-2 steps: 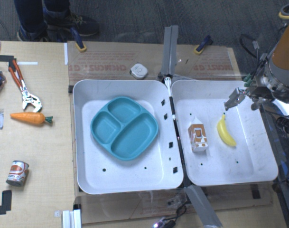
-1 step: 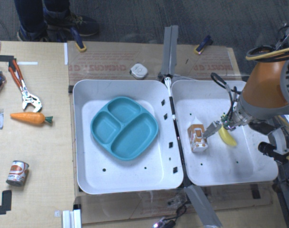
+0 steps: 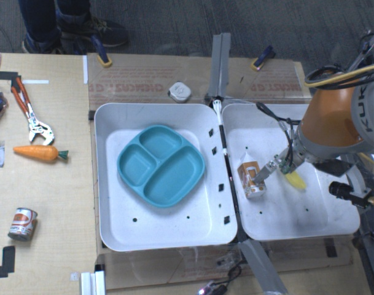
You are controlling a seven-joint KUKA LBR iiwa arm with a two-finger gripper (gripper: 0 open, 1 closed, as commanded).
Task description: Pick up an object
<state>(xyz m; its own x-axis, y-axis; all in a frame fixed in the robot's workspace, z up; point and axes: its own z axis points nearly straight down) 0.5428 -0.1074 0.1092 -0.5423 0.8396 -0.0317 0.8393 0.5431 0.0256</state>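
Pincer (image 3: 274, 166): reaching down into the right bin (image 3: 334, 223) from the arm's grey wrist; whether it is set wide or narrow cannot be told at this scale, and nothing is showing as held.
Arm (image 3: 331, 118): leaning in from the right, its orange band sitting above the right bin.
Small carton (image 3: 250, 179): lying on the right bin's floor near the left wall, just beside the pincer tip; contact cannot be confirmed.
Yellow object (image 3: 295, 180): lying just right of the pincer, partly under the wrist.
Left bin (image 3: 107, 165): carrying a blue divided plate (image 3: 161, 165), well apart from the pincer.
Desk (image 3: 45, 214): carrying a carrot (image 3: 38, 153), a wrench (image 3: 32, 120) and a can (image 3: 22, 222) to the left of the bins.
Risk, off-centre approach: the tip is appearing to sit at the carton's edge, so a closing is likely pushing the carton aside rather than gripping it.
Risk, two targets: the pincer is standing between carton and yellow object, so it may be closing on neither.
Risk, wall: the carton is lying near the bin divider, so a nudge may be jamming it there.
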